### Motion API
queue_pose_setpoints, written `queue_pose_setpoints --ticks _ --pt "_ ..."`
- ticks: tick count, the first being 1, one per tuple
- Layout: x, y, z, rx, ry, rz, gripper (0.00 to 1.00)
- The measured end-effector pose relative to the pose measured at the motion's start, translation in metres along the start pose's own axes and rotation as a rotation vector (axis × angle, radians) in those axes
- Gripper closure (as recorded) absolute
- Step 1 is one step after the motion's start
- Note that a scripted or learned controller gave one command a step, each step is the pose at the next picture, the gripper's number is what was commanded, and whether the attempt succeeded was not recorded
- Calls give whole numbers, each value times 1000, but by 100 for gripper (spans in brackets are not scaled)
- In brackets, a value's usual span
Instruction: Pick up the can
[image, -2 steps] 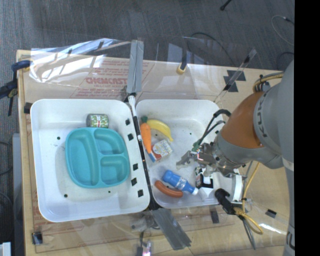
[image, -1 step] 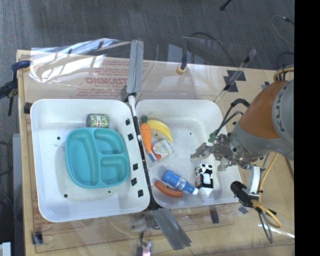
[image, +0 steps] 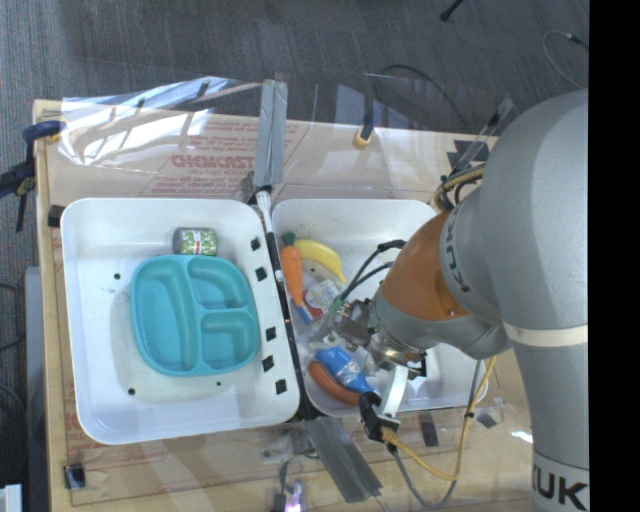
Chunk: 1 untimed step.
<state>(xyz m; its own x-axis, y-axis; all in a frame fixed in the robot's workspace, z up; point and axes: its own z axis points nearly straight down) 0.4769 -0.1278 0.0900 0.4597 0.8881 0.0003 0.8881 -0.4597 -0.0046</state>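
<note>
The can (image: 195, 241) lay on its side in the left bin (image: 90, 300), close to the back wall and just behind the blue tray (image: 193, 314); it was far from the arm, and nothing touched it. The tray had three hollows and took up most of the middle of that bin, so the can sat tucked in the thin gap behind it.

The gripper (image: 345, 325) hung low over the right bin (image: 400, 215), above a heap of toy food; a carrot (image: 291, 272) and a banana (image: 322, 258) lay near the wall between the bins. I could not tell if the fingers were open or shut, or if they had hold of anything; the big grey arm and its orange band (image: 425, 285) hid much of that bin; the small things under the wrist were too mixed up to name.
</note>
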Motion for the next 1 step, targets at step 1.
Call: queue_pose_setpoints --ticks 1 --pt "-44 22 -100 0 0 202 0"
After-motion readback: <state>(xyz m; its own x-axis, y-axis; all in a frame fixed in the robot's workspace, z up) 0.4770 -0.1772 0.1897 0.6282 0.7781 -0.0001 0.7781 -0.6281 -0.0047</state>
